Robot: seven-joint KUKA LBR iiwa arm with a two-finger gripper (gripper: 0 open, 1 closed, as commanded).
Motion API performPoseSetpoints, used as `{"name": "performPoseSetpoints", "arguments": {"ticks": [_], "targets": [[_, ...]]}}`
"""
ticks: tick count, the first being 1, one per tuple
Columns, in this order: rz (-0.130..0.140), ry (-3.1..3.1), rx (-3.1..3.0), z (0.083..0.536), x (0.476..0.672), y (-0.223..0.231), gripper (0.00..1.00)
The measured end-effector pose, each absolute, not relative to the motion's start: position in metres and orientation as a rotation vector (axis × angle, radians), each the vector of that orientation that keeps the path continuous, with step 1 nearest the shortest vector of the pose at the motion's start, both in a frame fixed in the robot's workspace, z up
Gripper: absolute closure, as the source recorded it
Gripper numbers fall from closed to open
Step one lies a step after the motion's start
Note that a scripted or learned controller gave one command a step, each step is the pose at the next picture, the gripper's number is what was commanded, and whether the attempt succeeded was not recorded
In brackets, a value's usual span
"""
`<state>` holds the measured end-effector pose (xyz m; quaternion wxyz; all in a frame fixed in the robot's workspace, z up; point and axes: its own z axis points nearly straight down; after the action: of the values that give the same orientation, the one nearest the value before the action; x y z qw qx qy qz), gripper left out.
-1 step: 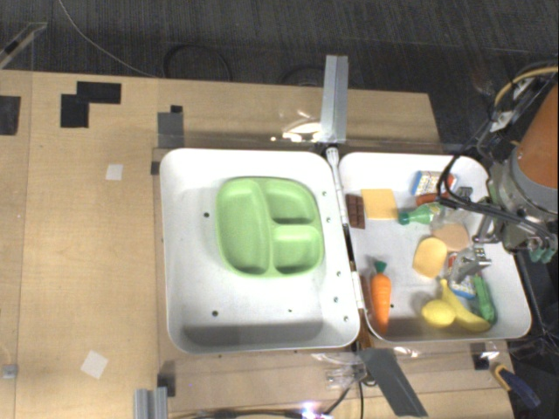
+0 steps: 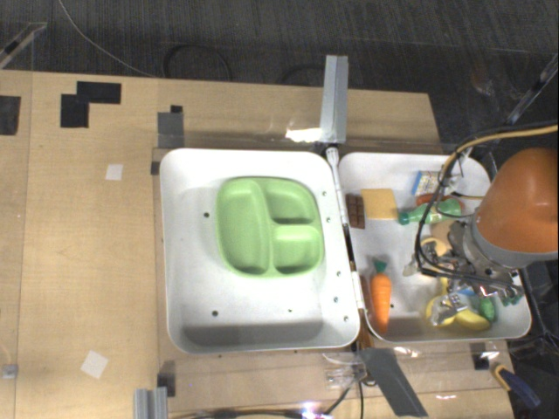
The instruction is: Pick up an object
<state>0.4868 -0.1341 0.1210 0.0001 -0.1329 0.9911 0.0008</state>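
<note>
Already low in the right bin (image 2: 524, 326)

Claw (image 2: 456, 302) hung over the yellow toy (image 2: 463, 319); its state couldn't be told. Crowding toys might have deflected it, spoiling the pick.

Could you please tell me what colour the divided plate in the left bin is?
Light green plate, camera view.

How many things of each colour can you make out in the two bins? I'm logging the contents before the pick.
Green: 2, the divided plate and a small green item
Orange: 1, the carrot
Yellow: 2, the sponge block and banana
Blue: 1, a small packet
Total: 6, with more possibly hidden beneath the arm.
</note>
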Motion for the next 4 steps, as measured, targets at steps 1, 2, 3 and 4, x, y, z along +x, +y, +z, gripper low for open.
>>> {"name": "performPoseSetpoints", "arguments": {"ticks": [1,2,3,4], "targets": [[-0.014,2.974,-0.963,0.091,0.504,-0.206,0.00],[-0.019,2.919,-1.122,0.091,0.511,-0.200,0.00],[-0.016,2.937,-1.057,0.091,0.499,-0.204,0.00],[-0.022,2.923,-1.100,0.091,0.499,-0.203,0.00]]}}
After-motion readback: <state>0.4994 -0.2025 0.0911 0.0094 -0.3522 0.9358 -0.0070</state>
